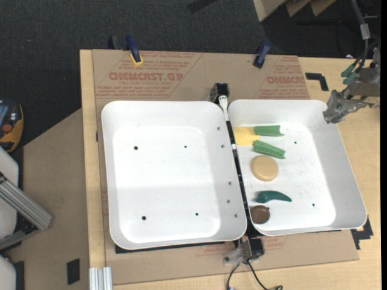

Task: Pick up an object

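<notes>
Objects (pixel 265 168) lie in the right bin (pixel 338 162), well apart from the hand (pixel 334 115).

Colours logged from my remote feed.
Both bins read plain white: left bin (pixel 121 119) with small dark dots, right bin (pixel 338 156) likewise dotted. In the right bin I note a yellow piece (pixel 243 136), two bright green pieces (pixel 268 130) (pixel 268 149), a tan round disc (pixel 265 168), a dark teal curved piece (pixel 273 196) and a brown lump (pixel 260 214). The table (pixel 91 162) is light brown board with faded red lettering. Two clamps (pixel 134 50) (pixel 262 53) at its far edge are blue, one with yellow. The tool (pixel 336 110) looks grey metal. The floor (pixel 54 17) is dark charcoal.
</notes>
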Action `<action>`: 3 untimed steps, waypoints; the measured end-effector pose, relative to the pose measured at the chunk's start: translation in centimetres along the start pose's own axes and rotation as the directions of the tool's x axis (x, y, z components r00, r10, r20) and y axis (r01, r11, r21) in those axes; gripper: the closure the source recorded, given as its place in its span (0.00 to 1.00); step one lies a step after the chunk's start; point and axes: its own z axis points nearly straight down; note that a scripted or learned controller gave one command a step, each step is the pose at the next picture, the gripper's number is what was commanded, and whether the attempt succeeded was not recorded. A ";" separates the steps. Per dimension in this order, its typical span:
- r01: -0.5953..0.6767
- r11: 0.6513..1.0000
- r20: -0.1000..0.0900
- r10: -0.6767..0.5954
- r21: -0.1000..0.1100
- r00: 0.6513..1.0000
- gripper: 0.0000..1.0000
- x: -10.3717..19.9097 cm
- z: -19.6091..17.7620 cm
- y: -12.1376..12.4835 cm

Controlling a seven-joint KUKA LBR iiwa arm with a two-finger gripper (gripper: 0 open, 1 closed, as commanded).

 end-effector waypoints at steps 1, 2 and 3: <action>-0.002 1.000 0.006 0.002 -0.025 1.000 1.00 3.8 -9.2 -6.8; 0.004 1.000 0.005 -0.004 -0.018 1.000 1.00 13.0 -9.8 -6.5; 0.002 1.000 0.004 -0.002 -0.019 1.000 1.00 20.2 -12.0 -6.0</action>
